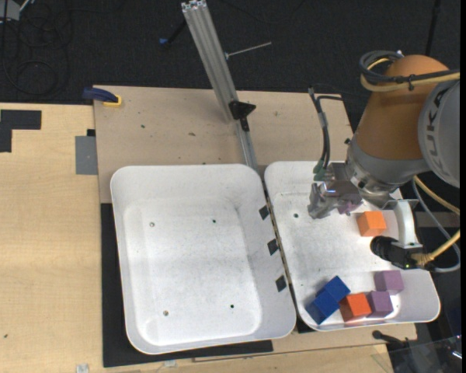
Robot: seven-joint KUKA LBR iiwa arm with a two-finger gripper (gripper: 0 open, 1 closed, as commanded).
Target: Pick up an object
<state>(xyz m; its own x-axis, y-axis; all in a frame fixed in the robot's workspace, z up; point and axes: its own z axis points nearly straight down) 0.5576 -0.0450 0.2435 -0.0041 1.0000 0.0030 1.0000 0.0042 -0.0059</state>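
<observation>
While the tool (326,200), its finger state hidden from me, hovers over the right bin (311,286), it should centre on the orange block (371,223) before descending.

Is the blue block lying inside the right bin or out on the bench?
Inside. The blue block lies on the right bin's floor near its front rim, beside an orange block.

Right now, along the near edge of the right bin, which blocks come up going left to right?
Blue block → orange block → purple block, all in the right bin.
</observation>
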